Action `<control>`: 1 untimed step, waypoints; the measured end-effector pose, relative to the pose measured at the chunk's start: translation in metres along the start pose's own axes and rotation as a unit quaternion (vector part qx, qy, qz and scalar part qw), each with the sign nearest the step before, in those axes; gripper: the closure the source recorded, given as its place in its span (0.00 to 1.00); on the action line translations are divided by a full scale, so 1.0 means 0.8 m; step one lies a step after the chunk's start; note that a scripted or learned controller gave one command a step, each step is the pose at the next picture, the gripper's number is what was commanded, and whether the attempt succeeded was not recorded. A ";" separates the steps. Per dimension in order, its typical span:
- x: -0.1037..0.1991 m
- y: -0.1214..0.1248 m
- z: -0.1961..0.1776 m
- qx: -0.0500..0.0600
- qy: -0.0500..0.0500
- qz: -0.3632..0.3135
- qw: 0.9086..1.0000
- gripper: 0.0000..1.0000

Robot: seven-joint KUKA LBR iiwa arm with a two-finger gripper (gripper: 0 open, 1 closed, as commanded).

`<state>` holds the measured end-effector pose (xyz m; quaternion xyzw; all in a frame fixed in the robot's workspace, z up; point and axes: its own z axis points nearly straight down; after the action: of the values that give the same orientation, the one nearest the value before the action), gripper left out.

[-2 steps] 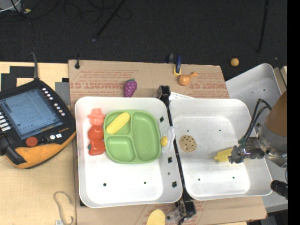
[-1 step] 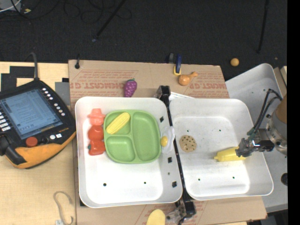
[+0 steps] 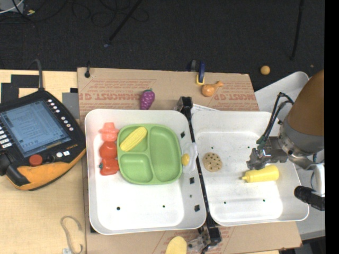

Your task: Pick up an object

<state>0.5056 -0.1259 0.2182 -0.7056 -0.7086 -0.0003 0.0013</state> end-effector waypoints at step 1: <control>0.059 0.040 -0.014 -0.001 0.000 0.000 1.000 1.00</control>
<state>0.5375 -0.0783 0.2292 -0.7057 -0.7085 -0.0005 0.0006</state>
